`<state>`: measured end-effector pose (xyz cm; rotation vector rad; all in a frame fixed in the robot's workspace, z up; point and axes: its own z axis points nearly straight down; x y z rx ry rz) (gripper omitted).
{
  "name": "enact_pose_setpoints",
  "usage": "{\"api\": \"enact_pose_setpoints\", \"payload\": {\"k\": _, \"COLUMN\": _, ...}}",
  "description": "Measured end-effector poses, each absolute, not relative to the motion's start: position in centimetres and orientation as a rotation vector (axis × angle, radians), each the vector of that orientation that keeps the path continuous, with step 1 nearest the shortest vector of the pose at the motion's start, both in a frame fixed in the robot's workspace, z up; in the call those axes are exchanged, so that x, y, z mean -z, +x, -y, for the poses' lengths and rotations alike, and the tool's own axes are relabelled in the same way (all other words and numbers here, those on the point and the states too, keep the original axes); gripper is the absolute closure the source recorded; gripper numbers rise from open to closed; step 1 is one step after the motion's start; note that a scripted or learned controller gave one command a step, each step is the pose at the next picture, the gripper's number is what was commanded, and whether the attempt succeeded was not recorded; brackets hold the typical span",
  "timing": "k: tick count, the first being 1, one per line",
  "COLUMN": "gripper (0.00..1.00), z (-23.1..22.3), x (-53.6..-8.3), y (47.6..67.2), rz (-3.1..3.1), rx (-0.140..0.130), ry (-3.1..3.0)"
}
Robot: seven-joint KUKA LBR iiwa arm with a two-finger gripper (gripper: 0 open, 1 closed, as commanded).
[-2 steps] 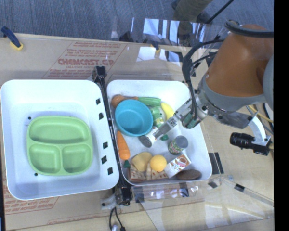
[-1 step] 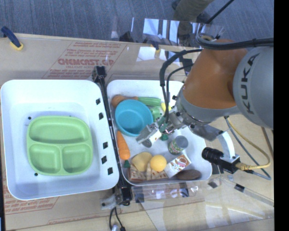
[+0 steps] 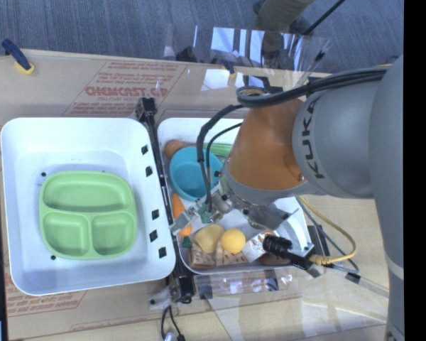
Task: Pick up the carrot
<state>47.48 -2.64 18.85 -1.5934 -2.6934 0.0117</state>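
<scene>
Arm down over right bin (image 3: 172, 130), wrist low. Gripper (image 3: 207, 210) sits near bin's left wall, just beside carrot (image 3: 177, 206), an orange sliver lying along that wall, partly hidden. Can't tell finger state; too small and cluttered to read. Carrot looks to be still resting in bin, not lifted, so grasp and lift both left to do, by my read. Blue cup (image 3: 192, 172) and yellow fruit (image 3: 232, 241) close by. Green tray (image 3: 89, 214) in left bin (image 3: 14, 190).
</scene>
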Motion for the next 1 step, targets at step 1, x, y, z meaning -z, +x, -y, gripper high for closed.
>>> {"api": "enact_pose_setpoints", "payload": {"k": 1, "gripper": 0.0, "z": 2.15, "x": -19.11, "y": 48.2, "rz": 2.39, "rx": -0.007, "ry": -2.03}}
